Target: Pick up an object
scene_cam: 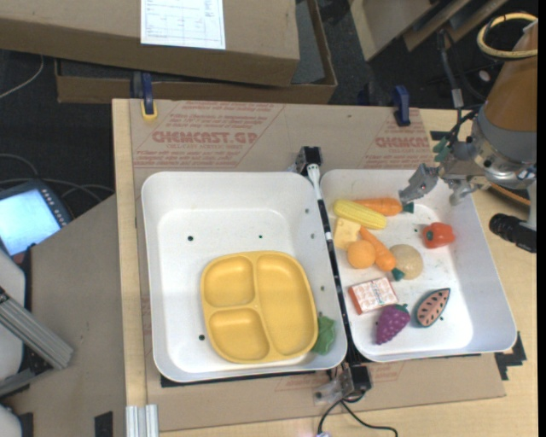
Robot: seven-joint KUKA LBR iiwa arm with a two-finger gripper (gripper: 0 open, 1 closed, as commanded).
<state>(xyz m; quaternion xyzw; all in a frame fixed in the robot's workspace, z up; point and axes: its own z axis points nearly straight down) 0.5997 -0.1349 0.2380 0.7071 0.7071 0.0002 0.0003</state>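
The jaws (433,186) hang spread over the far part of the right bin (490,294), with nothing between the two grey fingers; one finger (417,183) slants toward the left, the other (461,189) sits to its right.

Just below and left of the jaws lie a smooth yellow corn cob (358,212) and an orange carrot (381,206), side by side and touching. Below the jaws, slightly right, rests a glossy red pepper (438,235) with a green stem. Further below come a pale yellow cheese wedge (345,232), a round orange (362,254), a second tapered carrot (380,248) and a dull beige rounded piece (407,261). Further still are a flat red-and-white printed packet (373,295), its print too small to read, a knobbly purple grape bunch (392,323) and an oval watermelon slice (431,308) with dark seeds.

Well to the left of the jaws, the left bin (171,256) holds a yellow plastic tray (258,305) with three rounded compartments; a green leafy piece (325,335) pokes out at the tray's near right corner.

Both shallow white bins rest on a brown cardboard sheet (213,136) printed in red with "CHEMCAST GP", which covers the surface and is held by a yellow clamp (148,106) and a blue clamp (401,107) at its far edge. Beyond, a cardboard box (85,34) bears a white printed label (183,21), unreadable. A lit screen (30,218) glows at far left.
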